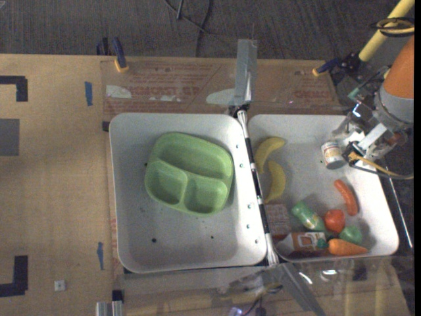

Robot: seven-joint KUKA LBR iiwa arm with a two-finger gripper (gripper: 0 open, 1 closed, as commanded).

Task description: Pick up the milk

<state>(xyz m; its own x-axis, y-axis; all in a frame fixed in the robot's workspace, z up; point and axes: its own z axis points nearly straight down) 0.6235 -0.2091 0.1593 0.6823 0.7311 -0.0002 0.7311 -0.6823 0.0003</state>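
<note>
Gripper: from my remote seat I am seeing the gripper (pixel 346 149) sitting over the upper right part of the right bin (pixel 299 130), with the grey arm (pixel 398 97) and its orange band reaching in behind it; I am not able to tell how far it is open.
Milk: a small white container with a reddish label (pixel 333 154), which I am taking for the milk, is lying tilted at the gripper's tip, touching or just beside it; I am not seeing clearly whether it is gripped.
Sausage: a red-orange sausage (pixel 346 197) is lying just below the gripper.
Bananas: two yellow bananas (pixel 271 166) are resting well left of the gripper, by the bin's left wall.
Corner pile: a green bottle (pixel 305 214), tomato (pixel 334 220) and carrot (pixel 346 247) are crowding the bin's lower edge.
Plate: a green divided plate (pixel 189 173) is lying in the left bin (pixel 131 229), far from the gripper.
</note>
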